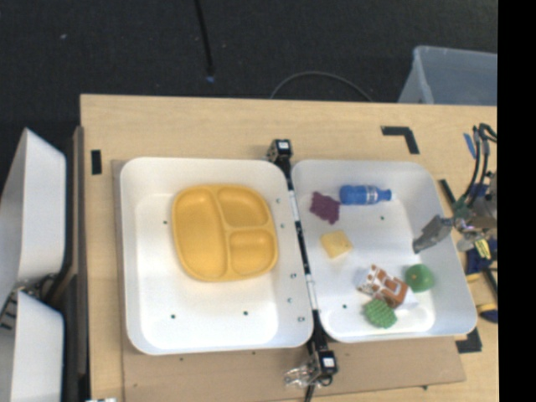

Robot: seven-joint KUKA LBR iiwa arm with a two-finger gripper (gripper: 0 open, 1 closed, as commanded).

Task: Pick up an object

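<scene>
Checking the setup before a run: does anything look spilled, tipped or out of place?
Nothing stands out. The yellow tray lies flat in the left bin; the blue bottle lies on its side among loose items in the right bin, nothing spilled.

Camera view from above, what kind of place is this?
Probably a robot test bench: two white bins on a wooden table, small toys like a blue bottle, and a gripper at the right.

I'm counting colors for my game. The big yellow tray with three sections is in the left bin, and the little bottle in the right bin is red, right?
Almost. The bottle is blue, not red, as the camera view shows. The yellow tray with three sections does sit in the left bin, and the bottle does lie in the right bin.
</scene>
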